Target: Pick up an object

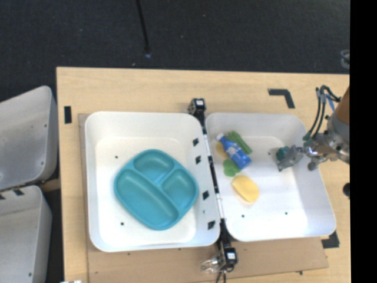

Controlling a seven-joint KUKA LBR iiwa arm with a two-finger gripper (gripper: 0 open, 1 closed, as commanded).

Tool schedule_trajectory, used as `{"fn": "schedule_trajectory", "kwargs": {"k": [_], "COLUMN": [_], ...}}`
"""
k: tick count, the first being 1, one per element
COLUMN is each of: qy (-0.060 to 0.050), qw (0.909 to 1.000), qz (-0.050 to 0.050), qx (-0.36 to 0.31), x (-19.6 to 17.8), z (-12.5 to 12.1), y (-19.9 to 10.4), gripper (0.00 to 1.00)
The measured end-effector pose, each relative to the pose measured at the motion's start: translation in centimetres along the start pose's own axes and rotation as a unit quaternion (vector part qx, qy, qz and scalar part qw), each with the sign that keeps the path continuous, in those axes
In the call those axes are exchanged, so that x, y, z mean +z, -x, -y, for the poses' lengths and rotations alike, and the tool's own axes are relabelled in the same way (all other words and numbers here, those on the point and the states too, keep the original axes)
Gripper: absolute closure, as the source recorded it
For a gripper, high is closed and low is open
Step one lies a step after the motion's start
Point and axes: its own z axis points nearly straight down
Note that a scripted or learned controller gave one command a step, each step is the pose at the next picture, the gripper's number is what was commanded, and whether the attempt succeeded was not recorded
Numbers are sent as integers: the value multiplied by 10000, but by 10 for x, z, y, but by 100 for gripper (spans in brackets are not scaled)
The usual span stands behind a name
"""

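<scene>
Left bin point(94, 158) holds a teal divided plate point(155, 187), lying flat, well away from the arm, not a likely target right now. Right bin point(306, 217): small cluster near its left wall, a blue bottle-like item point(235, 151) lying across a green piece point(240, 140), another green bit point(229, 169) just below it, and a yellow soap-like lump point(245, 188) a little apart toward the bin's middle. Something yellowish sits under the blue item's left end, too hidden to name. Further right, the gripper point(285, 157) hangs over the right part of that bin, arm coming in from the right edge. Nothing sits between its fingers that I can see, but at this resolution it's a dark teal-grey blob and I can't tell if they're spread or pressed together. Looks like the approach step, no grasp yet. Next move, my guess: shift left over the cluster and descend. The yellow lump is the cleanest pick since it stands clear of the others. Wrist and upper arm are cut off at the right edge, so the tool's tilt is hard to read.
</scene>
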Motion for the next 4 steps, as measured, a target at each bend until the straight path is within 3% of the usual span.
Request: {"fn": "schedule_trajectory", "kwargs": {"k": [1, 3, 4], "qy": [58, 64, 74], "qw": [10000, 10000, 10000], "qz": [13, 19, 19], "qx": [-19, 1, 17], "x": [-8, 101, 91], "z": [-2, -3, -3], "y": [-1, 7, 7], "gripper": [0, 0, 100]}}
